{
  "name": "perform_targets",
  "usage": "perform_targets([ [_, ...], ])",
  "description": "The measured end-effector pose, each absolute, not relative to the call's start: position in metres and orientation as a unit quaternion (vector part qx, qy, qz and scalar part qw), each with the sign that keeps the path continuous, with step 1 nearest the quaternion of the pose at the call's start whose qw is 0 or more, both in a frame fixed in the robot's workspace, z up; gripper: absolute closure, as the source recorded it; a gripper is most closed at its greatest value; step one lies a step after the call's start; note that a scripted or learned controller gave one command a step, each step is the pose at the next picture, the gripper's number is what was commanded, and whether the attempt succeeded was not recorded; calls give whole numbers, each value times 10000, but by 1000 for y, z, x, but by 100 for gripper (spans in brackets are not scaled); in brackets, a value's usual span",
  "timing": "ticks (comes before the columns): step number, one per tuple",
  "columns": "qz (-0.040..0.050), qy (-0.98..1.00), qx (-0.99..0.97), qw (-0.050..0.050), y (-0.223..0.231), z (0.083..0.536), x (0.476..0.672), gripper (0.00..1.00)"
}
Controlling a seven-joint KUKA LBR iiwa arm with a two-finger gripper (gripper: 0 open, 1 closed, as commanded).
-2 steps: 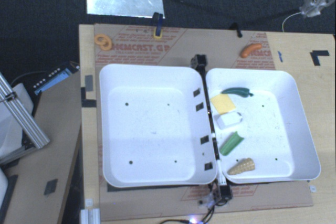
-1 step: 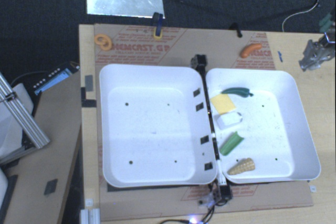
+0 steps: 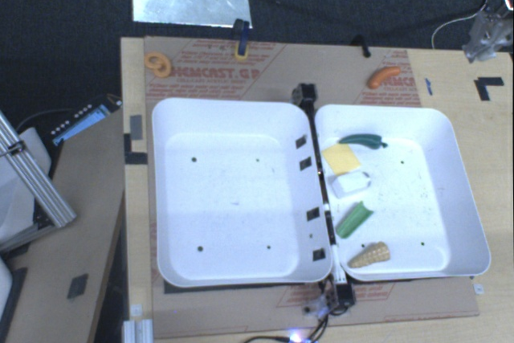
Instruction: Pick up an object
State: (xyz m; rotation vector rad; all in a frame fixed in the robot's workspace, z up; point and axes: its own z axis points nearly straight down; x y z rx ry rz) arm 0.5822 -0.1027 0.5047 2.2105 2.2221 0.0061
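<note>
Judging from how the objects lay, the task was reckoned to be at its very start, with nothing lifted yet. Two shallow white bins were seen side by side on the worktop point(image 3: 418, 64). All the candidate objects were gathered in the right bin point(image 3: 450, 173), close to its left wall. A dark green pepper-like piece point(image 3: 362, 140) was placed farthest back, and a yellow block point(image 3: 341, 158) lay just near of it. A small white block point(image 3: 350, 183) was set touching or almost touching the yellow block's near edge. A light green vegetable-shaped piece point(image 3: 354, 218) was laid at a slant nearer still, and a tan corn-like cone point(image 3: 369, 255) rested nearest of all, close to the near wall. No object was noted in the left bin point(image 3: 233, 189).

Outside the bins, an orange sausage-shaped toy point(image 3: 383, 77) was left on the far part of the worktop, and a pretzel-like ring point(image 3: 158, 64) sat at its far left corner.

Whether the gripper was open or closed could not be told, and nothing was seen to be held. The whole pick was therefore judged to remain: an approach over the right bin, a descent onto one object, a closing grasp and a lift. The closely packed yellow and white blocks were thought harder to separate than the cone, which lay apart.
</note>
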Motion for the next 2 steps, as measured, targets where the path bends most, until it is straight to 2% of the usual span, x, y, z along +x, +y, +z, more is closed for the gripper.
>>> perform_targets([
  [1, 27, 7094, 7048, 53, -109, 537, 669, 100],
  [2, -21, 7048, 7094, -5, -196, 470, 667, 100],
])
